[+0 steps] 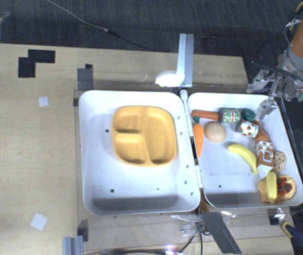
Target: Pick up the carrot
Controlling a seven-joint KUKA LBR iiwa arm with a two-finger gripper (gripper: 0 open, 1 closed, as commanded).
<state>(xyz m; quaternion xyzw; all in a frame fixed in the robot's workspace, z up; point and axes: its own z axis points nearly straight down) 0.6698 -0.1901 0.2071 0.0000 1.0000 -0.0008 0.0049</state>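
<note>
While carrot [198,136] lies untouched by right bin's [223,194] left wall | gripper [269,104] apart, fingers spread, holding nothing | pickup pending

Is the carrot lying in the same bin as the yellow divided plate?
No, the carrot lies along the left wall of the right bin, while the yellow divided plate sits in the left bin.

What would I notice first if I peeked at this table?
Probably the big yellow plate with three sections, sitting alone in the left bin. Next, the crowded right bin: an orange carrot lies along its left wall, with a curved banana near the middle and a heap of toy food down the right side. The arm's gripper hangs over that bin's top right corner.
</note>
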